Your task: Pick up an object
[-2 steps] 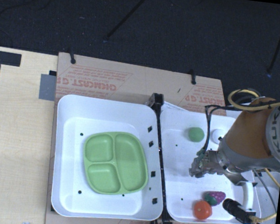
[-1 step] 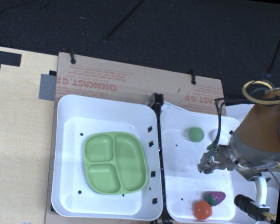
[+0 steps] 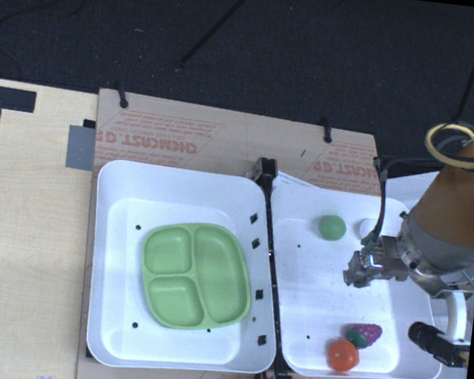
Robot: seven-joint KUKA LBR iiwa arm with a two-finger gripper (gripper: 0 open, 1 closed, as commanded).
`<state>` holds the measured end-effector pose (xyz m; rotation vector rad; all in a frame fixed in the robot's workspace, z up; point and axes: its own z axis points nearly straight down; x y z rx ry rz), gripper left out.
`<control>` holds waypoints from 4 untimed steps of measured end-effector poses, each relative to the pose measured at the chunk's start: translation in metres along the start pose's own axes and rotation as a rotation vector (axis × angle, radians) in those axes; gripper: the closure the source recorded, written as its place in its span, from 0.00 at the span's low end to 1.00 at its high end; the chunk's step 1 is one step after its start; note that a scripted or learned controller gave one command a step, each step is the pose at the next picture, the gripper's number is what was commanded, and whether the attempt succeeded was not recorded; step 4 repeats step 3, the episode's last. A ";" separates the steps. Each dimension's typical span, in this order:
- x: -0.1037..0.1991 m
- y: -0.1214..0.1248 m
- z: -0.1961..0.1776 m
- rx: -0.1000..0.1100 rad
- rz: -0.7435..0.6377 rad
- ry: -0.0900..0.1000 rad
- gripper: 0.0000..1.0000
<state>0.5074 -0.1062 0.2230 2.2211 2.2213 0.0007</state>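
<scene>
1. I see the right bin [image 3: 301,357], smooth white plastic with shallow sloped walls; anything nudged could slide against a wall, out of easy reach.
2. The left bin [image 3: 106,332] carries a glossy green divided plate [image 3: 195,274], three compartments, too broad to grasp.
3. My gripper [image 3: 362,271] hovers mid-bin, apart from every object; I cannot tell its jaw state, and nothing visibly sits in it.
4. The green ball [image 3: 332,227], far side, looks round and likely to roll away.
5. The orange-red ball [image 3: 342,355] and the bumpy purple piece [image 3: 364,335] touch near the front wall; closing there may catch both or neither.
</scene>
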 end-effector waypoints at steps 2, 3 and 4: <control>0.122 -0.013 0.003 0.006 -0.005 0.003 1.00; 0.171 -0.023 0.010 0.006 -0.004 0.002 1.00; 0.171 -0.023 0.010 0.006 -0.004 0.002 1.00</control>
